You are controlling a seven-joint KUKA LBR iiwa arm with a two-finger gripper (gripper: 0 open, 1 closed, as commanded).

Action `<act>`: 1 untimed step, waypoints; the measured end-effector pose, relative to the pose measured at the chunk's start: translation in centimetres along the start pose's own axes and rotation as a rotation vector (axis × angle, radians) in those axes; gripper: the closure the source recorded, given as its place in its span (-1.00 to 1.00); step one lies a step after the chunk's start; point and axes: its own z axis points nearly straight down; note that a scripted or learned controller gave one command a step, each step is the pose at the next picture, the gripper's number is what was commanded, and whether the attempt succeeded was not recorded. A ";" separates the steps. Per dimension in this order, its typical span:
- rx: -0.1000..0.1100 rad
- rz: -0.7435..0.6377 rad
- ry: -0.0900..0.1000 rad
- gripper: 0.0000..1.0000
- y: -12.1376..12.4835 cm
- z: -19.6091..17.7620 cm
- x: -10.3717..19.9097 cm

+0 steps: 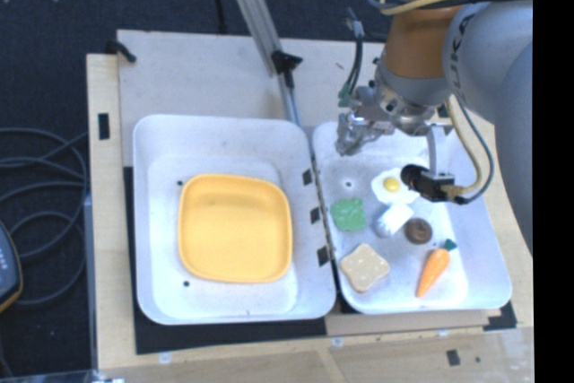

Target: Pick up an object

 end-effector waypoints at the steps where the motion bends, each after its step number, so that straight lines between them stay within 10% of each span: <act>1: -0.001 0.000 0.001 1.00 1.3 -0.9 5.1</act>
